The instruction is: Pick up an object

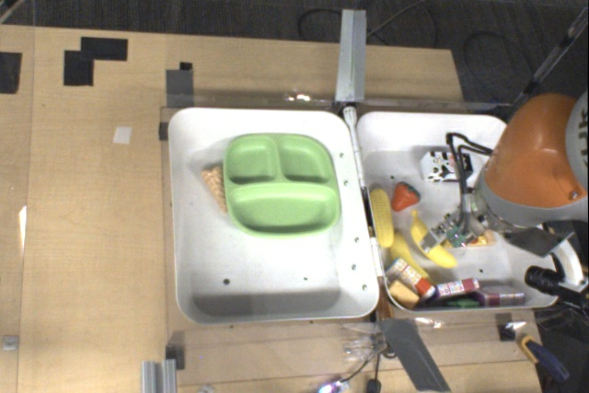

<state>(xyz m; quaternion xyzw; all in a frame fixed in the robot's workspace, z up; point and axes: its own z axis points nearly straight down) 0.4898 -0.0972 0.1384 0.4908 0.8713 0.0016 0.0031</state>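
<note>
On your wooden bench (83, 225) sit two shallow white bins. Near you, the right bin (405, 135) piles yellow banana-shaped toys (433, 246) and a red strawberry toy (405, 196) together, ready for picking. The gripper (457, 230) is lowered among them; its grip I cannot tell. Farther left lies a green divided plastic plate (281, 182).

A green three-compartment plastic plate (280, 182) fills the middle of the left white bin (198, 290), leaving open floor along its front and left side. In the right white bin (405, 129), a yellow corn cob (380, 216), a yellow banana (427, 242), a red pepper-like piece (404, 196) and packets crowd the front and middle; the back left corner lies open.
</note>
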